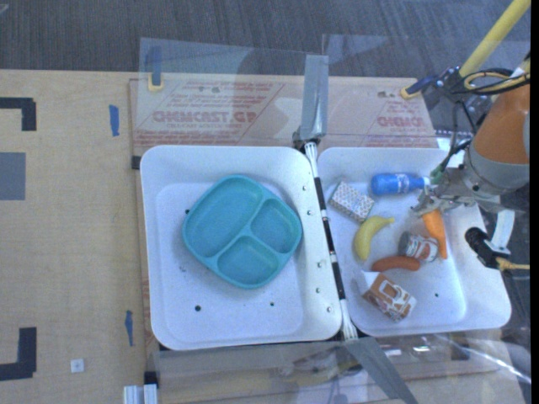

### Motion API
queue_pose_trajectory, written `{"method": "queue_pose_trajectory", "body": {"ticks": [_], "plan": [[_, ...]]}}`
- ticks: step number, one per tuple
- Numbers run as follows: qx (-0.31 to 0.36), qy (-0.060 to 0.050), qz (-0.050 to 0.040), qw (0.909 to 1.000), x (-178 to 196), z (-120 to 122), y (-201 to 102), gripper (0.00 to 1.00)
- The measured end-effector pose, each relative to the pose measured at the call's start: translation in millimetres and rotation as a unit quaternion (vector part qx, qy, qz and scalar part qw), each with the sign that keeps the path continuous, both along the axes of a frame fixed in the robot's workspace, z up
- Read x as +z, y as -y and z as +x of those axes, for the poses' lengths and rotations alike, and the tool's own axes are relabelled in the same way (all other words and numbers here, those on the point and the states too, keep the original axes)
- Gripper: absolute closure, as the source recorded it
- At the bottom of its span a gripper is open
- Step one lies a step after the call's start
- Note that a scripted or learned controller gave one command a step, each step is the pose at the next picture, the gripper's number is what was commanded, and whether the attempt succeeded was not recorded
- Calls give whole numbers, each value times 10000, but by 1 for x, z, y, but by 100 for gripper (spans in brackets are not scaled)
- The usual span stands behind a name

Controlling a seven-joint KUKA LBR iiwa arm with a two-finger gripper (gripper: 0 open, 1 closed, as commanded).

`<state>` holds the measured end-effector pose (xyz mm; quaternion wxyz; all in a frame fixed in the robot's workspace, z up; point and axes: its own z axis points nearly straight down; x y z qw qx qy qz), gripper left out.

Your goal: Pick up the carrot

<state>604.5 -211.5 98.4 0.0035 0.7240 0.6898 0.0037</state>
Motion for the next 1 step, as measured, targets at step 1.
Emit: {"method": "queue_pose_trajectory", "body": {"ticks": [1], "plan": [[351, -29, -11, 9994, 89, 64, -62, 100]]}}
